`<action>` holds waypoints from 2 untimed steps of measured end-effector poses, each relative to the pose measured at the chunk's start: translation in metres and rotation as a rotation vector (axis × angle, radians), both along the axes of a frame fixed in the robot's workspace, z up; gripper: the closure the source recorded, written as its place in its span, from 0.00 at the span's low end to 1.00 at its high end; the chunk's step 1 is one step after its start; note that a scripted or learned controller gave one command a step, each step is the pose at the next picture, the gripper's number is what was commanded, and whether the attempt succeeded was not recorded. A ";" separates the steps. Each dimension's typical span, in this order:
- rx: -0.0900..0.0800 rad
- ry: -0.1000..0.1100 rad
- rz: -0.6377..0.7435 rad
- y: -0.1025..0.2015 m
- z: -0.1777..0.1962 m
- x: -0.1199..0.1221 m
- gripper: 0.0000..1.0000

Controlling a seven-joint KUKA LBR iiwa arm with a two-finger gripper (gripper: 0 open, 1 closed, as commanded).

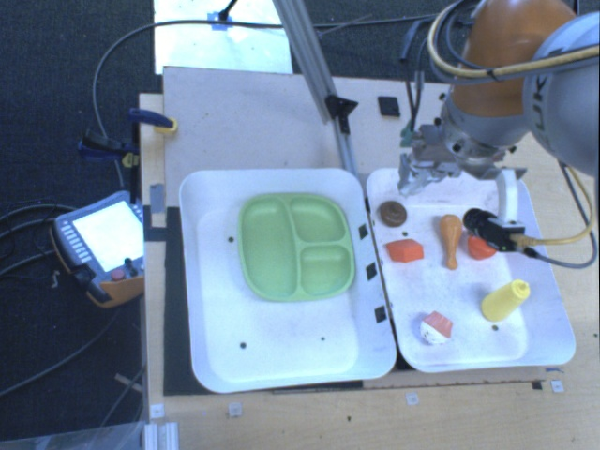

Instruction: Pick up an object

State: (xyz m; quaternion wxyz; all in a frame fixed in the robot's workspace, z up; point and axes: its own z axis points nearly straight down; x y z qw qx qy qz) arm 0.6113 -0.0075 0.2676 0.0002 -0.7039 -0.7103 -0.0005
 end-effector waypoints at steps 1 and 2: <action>0.000 0.001 0.000 0.045 -0.023 -0.022 1.00; 0.000 0.002 0.000 0.084 -0.026 -0.043 1.00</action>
